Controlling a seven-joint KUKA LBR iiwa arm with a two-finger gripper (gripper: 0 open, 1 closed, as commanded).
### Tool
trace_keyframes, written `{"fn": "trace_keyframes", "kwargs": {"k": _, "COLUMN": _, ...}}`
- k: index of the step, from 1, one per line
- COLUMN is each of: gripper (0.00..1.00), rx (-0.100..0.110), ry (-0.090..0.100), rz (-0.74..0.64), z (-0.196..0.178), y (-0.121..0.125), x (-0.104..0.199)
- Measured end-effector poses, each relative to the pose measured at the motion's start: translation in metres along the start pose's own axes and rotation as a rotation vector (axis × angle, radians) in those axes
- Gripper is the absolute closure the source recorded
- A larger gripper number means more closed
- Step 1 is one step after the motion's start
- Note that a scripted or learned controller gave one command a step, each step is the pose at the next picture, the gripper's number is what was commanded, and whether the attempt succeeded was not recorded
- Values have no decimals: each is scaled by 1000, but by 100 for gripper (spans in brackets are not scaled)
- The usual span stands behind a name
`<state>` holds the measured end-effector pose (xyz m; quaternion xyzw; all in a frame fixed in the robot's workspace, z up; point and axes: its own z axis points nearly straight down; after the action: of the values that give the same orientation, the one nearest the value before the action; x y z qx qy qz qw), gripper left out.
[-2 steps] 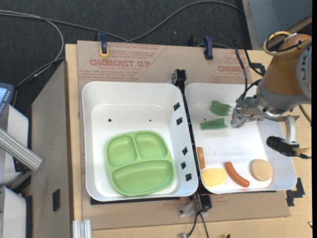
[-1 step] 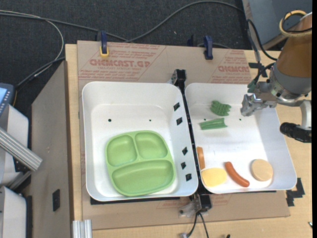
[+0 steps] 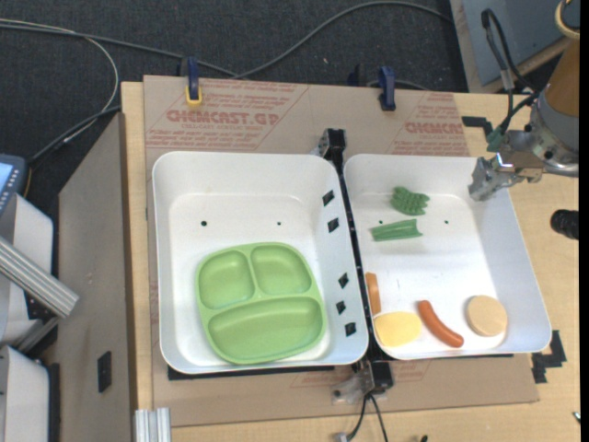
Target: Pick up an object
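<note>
**Arm waits at the right bin's far corner, food pieces untouched**

Here, two shallow white bins sit side by side on a cardboard-topped bench; the left bin [image 3: 175, 191] holds a green divided tray [image 3: 261, 300] lying flat toward its near side. The right bin [image 3: 515, 274] holds the loose food pieces: a dark green leafy piece [image 3: 409, 200] toward the far side, a green bean pod [image 3: 397, 231] just nearer than it; along the near edge, from left, a slim orange piece [image 3: 373, 293] against the dividing wall, a yellow slice [image 3: 397, 328], an orange-red sausage [image 3: 440, 323], and a round tan biscuit [image 3: 485, 316]. The gripper [image 3: 485, 180] hangs over the right bin's far right corner, well apart from every piece; whether it is released or clenched, I cannot tell.
</note>
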<state>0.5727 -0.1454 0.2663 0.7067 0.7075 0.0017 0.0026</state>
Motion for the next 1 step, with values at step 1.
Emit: {"fn": "trace_keyframes", "kwargs": {"k": 1, "gripper": 100, "rx": 2, "ry": 1, "rz": -1, "z": -26, "y": 1, "x": 0}}
